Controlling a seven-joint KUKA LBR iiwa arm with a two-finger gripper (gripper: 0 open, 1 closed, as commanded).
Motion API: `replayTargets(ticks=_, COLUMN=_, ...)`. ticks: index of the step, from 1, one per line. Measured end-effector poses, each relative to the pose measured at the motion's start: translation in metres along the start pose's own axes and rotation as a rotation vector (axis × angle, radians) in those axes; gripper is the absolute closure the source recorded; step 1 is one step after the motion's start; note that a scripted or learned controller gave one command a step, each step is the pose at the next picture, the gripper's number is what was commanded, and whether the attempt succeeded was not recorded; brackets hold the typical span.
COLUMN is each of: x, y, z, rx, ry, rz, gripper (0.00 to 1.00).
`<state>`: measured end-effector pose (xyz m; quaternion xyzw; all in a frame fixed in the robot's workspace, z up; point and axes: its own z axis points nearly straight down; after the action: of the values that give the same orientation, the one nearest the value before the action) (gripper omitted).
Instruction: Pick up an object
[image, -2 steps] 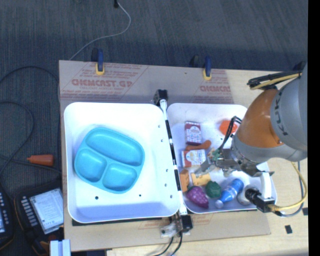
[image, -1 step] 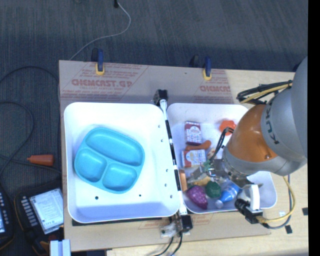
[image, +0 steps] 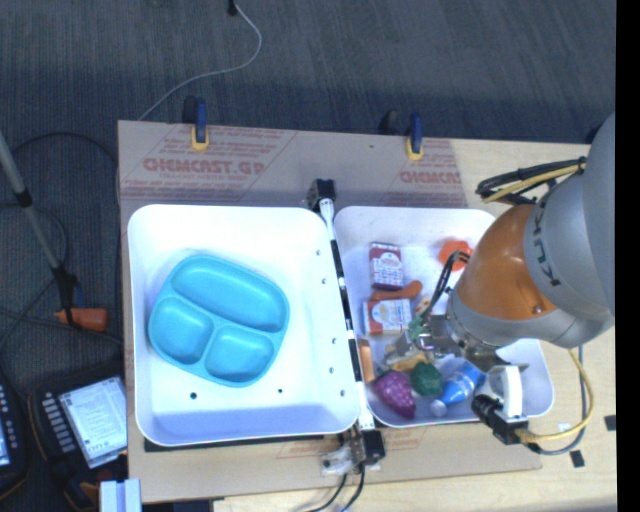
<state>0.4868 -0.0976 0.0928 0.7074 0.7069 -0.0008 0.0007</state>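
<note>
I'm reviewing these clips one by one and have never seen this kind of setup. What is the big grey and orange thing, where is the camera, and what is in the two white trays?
The grey shape with the orange band is a robot arm. It reaches in from the right of a single fixed camera that looks down on the bench at a slant. Its job is to pick up an object.

Two shallow white bins sit side by side on a brown board. The left bin holds a blue divided plate. The right bin holds a heap of small things: two red packets, a purple fruit-like piece, a green piece, and a blue and white item.

The arm's wrist hangs over that heap, hiding its grasping end, so I cannot tell whether anything is held.
</note>
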Motion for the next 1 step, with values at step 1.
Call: replayTargets(ticks=1, x=0.0671, y=-0.0026, z=-0.0919, rx=-0.001, ry=0.002, rz=-0.002, gripper=1.0)
